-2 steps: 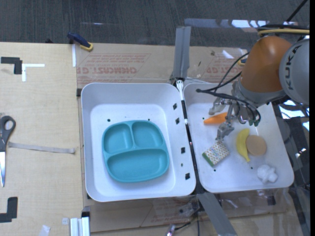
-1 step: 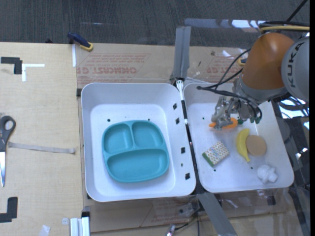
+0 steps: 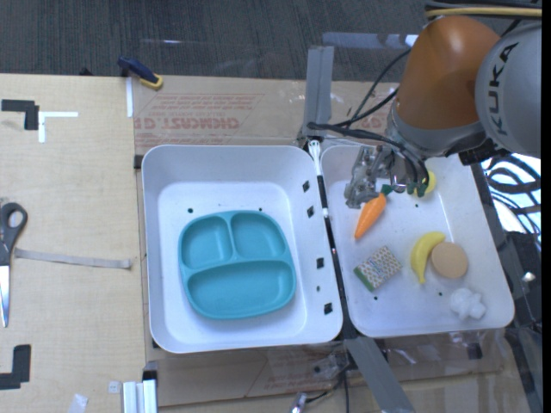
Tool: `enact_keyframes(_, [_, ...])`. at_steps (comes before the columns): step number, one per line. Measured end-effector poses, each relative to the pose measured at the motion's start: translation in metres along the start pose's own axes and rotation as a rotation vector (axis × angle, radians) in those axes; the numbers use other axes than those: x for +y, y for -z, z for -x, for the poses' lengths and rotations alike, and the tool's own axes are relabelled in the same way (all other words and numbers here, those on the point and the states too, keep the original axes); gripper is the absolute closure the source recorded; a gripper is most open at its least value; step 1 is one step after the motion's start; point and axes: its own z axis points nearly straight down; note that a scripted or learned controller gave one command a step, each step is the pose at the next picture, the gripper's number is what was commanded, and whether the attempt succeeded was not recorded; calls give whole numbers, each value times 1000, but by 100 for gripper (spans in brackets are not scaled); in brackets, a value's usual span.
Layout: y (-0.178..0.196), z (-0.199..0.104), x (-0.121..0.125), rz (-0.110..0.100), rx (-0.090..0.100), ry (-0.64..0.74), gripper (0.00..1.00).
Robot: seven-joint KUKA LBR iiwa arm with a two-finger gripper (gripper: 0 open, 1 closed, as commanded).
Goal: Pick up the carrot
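Right bin [image 3: 482,231]: gripper [image 3: 372,188] lowered at carrot [image 3: 369,216] top.

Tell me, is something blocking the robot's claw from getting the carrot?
No, nothing visible stands between them. The end effector is right above the carrot's green top in the right bin. The banana and sponge lie lower down, off to the side.

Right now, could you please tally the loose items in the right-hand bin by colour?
Orange: 1, the carrot
Yellow: 1, the banana
Tan: 1, the round piece
White: 1, the lumpy piece
Green and patterned: 1, the sponge
Total: 5
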Motion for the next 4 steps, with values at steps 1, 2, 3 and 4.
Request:
enact_keyframes(1, [65,-86,-63,-1,2,108,100])
enact_keyframes(2, [150,-53,-124,-2,-2,279,100])
enact_keyframes(3, [159,-51,-124,-2,-9,277,100])
enact_keyframes(4, [231,19,-162,-1,-4,500,100])
